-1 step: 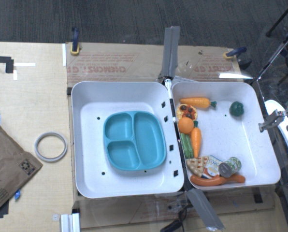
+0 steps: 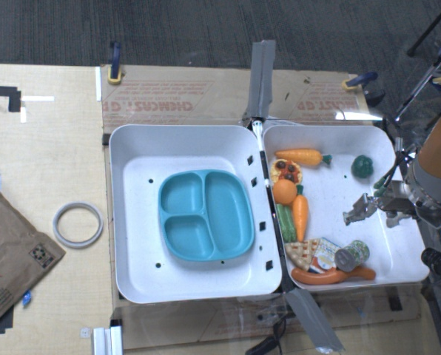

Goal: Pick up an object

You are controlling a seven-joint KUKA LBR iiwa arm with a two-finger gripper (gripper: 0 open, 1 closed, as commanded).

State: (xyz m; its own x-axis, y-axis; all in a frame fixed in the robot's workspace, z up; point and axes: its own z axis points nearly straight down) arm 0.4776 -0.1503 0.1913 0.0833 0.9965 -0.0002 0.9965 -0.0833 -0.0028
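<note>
Small grey metal can (image 2: 350, 257) is lying just below our metal two-finger gripper (image 2: 356, 211); we're hovering, jaws apparently spread and empty, and descending comes next.

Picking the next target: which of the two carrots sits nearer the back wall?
The carrot lying crosswise at the right bin's far end; the other carrot lies lengthwise, mid-bin, beside the green vegetable.

Two white bins (image 2: 120, 198); one teal divided plate (image 2: 206, 214); two carrots (image 2: 300, 156); one orange (image 2: 284, 191); one hot dog (image 2: 331, 276); one pizza slice (image 2: 287, 171); one tape roll (image 2: 78, 223).
</note>
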